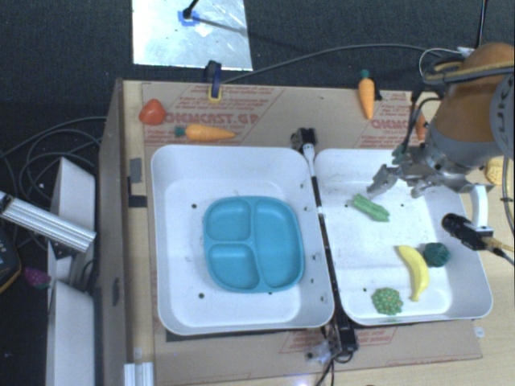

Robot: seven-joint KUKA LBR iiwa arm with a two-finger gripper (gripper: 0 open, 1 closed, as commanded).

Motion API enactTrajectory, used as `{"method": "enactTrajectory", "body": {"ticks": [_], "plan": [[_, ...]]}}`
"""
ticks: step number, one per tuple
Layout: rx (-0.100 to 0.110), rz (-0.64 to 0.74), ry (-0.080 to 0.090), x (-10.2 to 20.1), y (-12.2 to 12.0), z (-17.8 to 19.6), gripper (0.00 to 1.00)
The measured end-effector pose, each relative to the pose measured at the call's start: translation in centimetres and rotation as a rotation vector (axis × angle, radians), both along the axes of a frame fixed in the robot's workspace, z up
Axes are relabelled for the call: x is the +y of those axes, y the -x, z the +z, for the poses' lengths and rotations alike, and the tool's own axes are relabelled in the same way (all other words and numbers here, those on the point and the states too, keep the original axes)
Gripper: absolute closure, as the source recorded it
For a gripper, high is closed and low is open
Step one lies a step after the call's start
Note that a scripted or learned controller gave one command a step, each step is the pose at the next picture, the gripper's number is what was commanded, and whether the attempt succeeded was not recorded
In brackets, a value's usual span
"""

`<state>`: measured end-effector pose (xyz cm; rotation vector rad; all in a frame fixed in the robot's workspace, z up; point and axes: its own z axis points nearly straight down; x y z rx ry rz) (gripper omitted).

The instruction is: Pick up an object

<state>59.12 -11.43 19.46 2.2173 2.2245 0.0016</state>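
Pickle (pixel 370 207) flat, long axis slanting upper-left to lower-right.

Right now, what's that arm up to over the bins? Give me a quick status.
Gripper open, over right bin, holding nothing. Green pickle-shaped toy lies just below-left of the fingers, untouched. Banana, dark green toy, green bumpy toy lie apart, not blocking.
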Motion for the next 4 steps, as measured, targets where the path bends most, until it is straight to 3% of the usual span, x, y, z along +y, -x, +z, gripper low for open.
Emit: {"method": "enactTrajectory", "body": {"ticks": [1,2,3,4], "plan": [[0.003,0.001,0.0,0.9,-2.5,-7.6,0.0],[-0.011,-0.002,0.003,-5.1,-3.9,-10.3,0.0],[-0.012,0.0,0.001,0.5,-3.3,-10.4,0.0],[-0.014,0.0,0.004,1.8,-3.2,-10.4,0.0]]}}
